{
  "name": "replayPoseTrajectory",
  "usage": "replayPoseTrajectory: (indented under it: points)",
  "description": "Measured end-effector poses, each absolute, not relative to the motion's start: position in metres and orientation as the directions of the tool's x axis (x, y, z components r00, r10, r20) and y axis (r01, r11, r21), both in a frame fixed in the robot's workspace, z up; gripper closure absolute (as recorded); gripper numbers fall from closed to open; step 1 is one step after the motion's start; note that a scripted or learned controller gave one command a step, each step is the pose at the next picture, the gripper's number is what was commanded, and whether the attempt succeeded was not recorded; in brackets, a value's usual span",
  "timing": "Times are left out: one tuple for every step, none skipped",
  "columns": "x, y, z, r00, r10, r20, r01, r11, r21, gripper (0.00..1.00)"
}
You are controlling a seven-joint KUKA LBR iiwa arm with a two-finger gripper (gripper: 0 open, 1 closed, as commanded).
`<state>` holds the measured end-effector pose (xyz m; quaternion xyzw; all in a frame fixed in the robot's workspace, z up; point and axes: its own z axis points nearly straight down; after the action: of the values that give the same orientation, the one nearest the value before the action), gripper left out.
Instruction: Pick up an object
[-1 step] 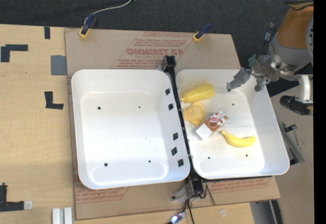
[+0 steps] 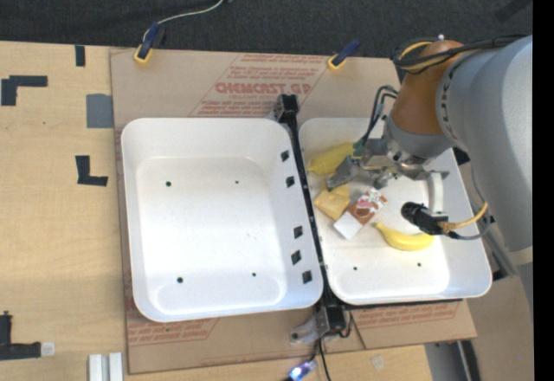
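Observation:
In the right bin (image 2: pixel 450 280) my gripper (image 2: pixel 362 178) hangs low over a cluster of objects near the bin's left wall. A yellow rounded object (image 2: pixel 329 160) lies just left of it at the back. Below it rest a tan block (image 2: pixel 331 203) and a small white and red-brown packet (image 2: pixel 358 213). A yellow banana (image 2: pixel 405 239) lies further right, toward the bin's middle. The gripper is above the packet and the tan block, and I see nothing lifted.
The left bin (image 2: pixel 208 223) stands beside the right one, with a black divider (image 2: pixel 299 197) between them. Both sit on a cardboard sheet (image 2: pixel 251 85). The grey arm (image 2: pixel 485 119) covers the right bin's far right corner.

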<state>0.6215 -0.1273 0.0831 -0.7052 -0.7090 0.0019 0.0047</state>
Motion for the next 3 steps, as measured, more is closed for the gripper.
replayPoseTrajectory:
  points:
    - [0.664,-0.12,0.083,-0.004,1.0,-0.005,1.0,0.004,-0.029,0.0]
    - [0.659,-0.126,0.092,0.001,1.0,-0.012,0.999,-0.002,-0.043,1.0]
    - [0.642,-0.098,0.104,-0.001,1.0,0.0,1.0,0.001,-0.001,1.0]
